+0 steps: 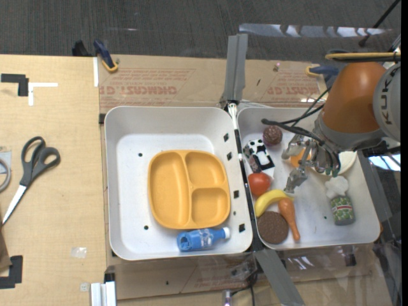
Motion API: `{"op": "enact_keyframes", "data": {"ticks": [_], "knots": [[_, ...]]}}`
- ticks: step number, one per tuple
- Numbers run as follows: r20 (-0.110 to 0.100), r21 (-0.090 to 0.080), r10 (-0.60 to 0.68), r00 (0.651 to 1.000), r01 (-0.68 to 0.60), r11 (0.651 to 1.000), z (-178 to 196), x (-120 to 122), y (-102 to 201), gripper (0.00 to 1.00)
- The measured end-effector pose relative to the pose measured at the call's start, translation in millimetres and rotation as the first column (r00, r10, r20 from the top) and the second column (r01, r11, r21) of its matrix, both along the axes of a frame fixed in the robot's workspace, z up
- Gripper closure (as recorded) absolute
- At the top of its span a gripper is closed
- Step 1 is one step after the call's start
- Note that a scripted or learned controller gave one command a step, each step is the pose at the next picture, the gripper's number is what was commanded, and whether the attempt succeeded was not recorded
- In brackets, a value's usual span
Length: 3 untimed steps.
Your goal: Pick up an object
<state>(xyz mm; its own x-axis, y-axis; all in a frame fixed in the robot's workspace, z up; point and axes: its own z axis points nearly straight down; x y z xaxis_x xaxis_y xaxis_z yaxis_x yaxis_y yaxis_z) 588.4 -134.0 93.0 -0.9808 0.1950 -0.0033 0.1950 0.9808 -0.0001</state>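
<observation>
Two white bins: left bin [121, 190] at frame centre bears a yellow divided plate [189, 189] and blue bottle [203, 238]; right bin [366, 231] bears banana [271, 199], tomato [259, 183], carrot [290, 217]. Gripper [298, 174] hovers above these, grasp state indiscernible. Step: approach; next, descend onto one item. Small items under the wrist obscured.

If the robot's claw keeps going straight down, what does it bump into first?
Probably the bare white floor of the right bin. The gripper points down beside the banana and carrot, though depth is hard to judge, so it might clip the carrot.
</observation>
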Motion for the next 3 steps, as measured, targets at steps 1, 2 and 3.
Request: {"op": "enact_keyframes", "data": {"ticks": [1,2,3], "knots": [[0.001,-0.003,-0.079,0.997,0.079,0.997,0.9,53.5,25.5,0.0],[0.005,-0.004,-0.077,0.997,0.077,0.997,11.6,54.9,25.7,1.0],[-0.001,0.0,0.107,0.994,-0.107,0.994,-0.4,-43.1,-40.8,1.0]]}}
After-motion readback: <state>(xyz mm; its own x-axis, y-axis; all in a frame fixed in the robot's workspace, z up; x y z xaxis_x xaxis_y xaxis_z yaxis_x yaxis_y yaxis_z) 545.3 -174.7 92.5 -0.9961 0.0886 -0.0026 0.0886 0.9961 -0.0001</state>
